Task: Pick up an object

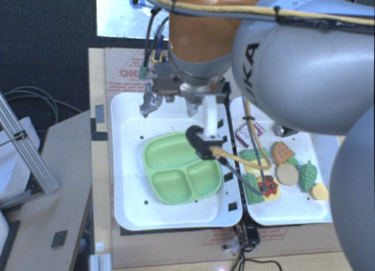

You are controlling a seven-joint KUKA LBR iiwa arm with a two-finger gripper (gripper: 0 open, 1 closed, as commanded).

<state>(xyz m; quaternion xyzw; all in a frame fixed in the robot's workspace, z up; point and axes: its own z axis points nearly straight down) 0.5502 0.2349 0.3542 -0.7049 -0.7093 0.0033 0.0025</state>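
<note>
Lying flat in the middle of the left bin (126,164), the green divided plate (176,170) looks to me like light, stiff moulded plastic, smooth and probably slippery. Its raised rim is the only real place to pinch (the flat compartments give two fingers nothing to close on), so I would take the far edge, nearest the tool. The gripper (171,107) hangs above the bin's far end, just beyond that edge, its fingers spread wide with nothing between them. The grey arm reaches in from the right, wrist pointing nearly straight down, its bulk looming over the right bin (321,212) and its small toy foods (287,174).
</note>
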